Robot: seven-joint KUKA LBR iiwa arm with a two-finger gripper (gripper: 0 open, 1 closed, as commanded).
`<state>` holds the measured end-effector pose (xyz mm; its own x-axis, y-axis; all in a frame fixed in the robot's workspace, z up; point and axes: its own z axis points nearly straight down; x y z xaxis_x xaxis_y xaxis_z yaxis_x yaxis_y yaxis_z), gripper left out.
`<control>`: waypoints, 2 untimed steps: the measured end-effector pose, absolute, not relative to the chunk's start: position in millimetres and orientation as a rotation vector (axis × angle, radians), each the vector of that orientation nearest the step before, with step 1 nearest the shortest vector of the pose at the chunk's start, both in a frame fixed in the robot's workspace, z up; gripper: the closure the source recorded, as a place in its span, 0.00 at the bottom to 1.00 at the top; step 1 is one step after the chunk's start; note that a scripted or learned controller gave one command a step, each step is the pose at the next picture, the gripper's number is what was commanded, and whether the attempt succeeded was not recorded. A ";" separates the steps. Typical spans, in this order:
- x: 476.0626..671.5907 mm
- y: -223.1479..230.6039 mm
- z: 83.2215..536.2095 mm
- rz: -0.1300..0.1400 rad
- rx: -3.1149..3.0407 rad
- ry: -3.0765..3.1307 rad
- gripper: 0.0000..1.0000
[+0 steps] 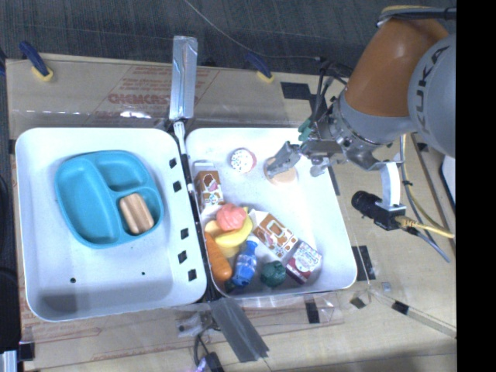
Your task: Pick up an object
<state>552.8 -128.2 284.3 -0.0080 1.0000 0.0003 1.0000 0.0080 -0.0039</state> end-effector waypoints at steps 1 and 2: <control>475.8 -125.6 196.1 0.004 -1.964 -2.445 0.00; 492.7 -119.6 116.5 -0.011 -1.664 -2.691 0.00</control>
<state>492.7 -119.6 116.5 -0.4466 0.8946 -0.0154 0.8945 0.4468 0.0181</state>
